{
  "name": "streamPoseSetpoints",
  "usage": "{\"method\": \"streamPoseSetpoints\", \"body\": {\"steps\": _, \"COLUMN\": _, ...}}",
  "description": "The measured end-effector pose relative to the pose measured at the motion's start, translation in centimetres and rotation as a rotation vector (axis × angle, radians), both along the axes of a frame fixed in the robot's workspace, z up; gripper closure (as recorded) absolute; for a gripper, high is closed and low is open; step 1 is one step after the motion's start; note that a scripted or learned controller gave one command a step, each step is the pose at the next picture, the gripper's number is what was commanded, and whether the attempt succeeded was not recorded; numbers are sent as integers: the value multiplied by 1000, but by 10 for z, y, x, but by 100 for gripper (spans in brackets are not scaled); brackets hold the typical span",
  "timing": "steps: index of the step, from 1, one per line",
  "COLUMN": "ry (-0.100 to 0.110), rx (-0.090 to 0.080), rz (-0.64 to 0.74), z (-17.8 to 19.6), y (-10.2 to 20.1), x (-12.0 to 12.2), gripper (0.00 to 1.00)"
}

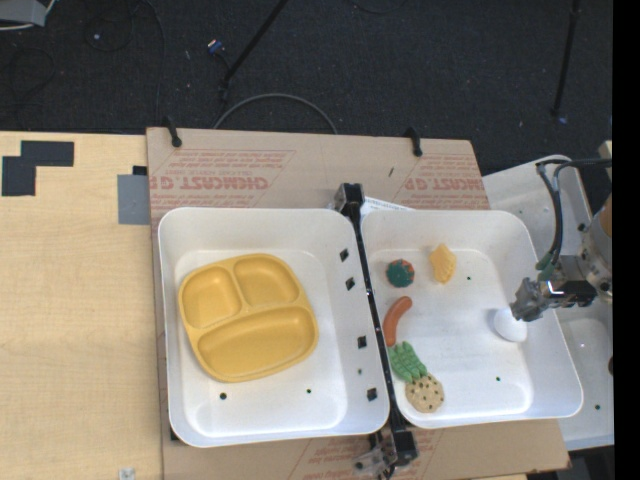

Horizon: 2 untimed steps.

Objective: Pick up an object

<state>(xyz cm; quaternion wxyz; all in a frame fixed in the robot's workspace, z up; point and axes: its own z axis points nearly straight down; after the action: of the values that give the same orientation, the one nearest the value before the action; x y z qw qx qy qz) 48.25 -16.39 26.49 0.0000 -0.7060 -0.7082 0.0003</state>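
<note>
fingers (527, 303), beside small white object (509, 326)

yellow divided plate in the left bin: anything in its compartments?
Empty. All three compartments of the yellow plate show bare yellow; the toy food lies in the right bin.

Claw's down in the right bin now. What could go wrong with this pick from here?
1. The claw sits at the right bin's right edge beside a small white object that blends into the white floor; it may close on nothing.
2. So near the bin wall, it could strike or snag the rim on the way up.
3. The sausage, green leafy toy and cookie lie well to its left, out of this grasp.
</note>
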Motion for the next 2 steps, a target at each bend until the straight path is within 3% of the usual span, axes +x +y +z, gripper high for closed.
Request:
{"method": "streamPoseSetpoints", "body": {"steps": 1, "ry": 4, "rx": 1, "rz": -1, "z": 6, "y": 0, "x": 0, "gripper": 100}}
{"method": "streamPoseSetpoints", "body": {"steps": 2, "ry": 7, "rx": 4, "rz": 2, "z": -13, "y": 53, "x": 15, "gripper": 100}}
